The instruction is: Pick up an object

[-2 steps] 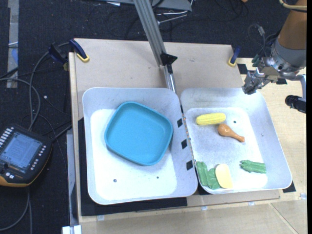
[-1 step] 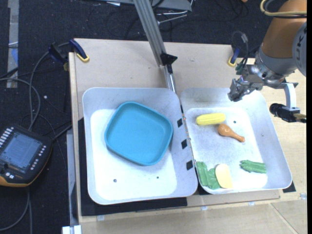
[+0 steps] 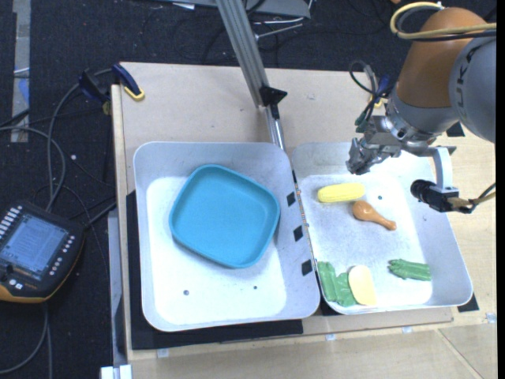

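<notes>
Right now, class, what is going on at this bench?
A robot arm reaches in from the right, its gripper above the far end of the right bin, just beyond the corn. Nothing shows between its fingers. That bin also holds a drumstick, two green pieces and a pale slice. The left bin holds a blue plate.
</notes>
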You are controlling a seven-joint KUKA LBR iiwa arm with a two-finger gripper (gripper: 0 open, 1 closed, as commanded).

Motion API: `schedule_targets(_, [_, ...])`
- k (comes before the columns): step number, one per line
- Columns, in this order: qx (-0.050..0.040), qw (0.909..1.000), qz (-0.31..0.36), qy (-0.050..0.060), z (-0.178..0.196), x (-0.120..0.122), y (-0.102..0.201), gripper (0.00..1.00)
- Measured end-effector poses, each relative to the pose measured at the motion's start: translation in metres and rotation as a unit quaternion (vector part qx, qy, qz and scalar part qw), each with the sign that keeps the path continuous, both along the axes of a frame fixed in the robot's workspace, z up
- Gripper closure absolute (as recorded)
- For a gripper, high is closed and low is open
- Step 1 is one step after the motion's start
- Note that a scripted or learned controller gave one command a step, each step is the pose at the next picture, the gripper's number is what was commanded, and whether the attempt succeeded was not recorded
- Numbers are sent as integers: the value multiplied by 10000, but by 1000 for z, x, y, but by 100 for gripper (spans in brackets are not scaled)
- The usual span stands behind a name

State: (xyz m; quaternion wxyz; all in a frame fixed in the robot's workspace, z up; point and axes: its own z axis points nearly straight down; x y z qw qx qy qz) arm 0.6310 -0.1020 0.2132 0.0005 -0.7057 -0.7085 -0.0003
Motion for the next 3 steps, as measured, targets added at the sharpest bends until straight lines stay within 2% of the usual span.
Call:
schedule_targets(1, [1,10000,3,2,-6,-11,51,100])
schedule_targets(3, [1,10000,3,-6,25,-38,154,100])
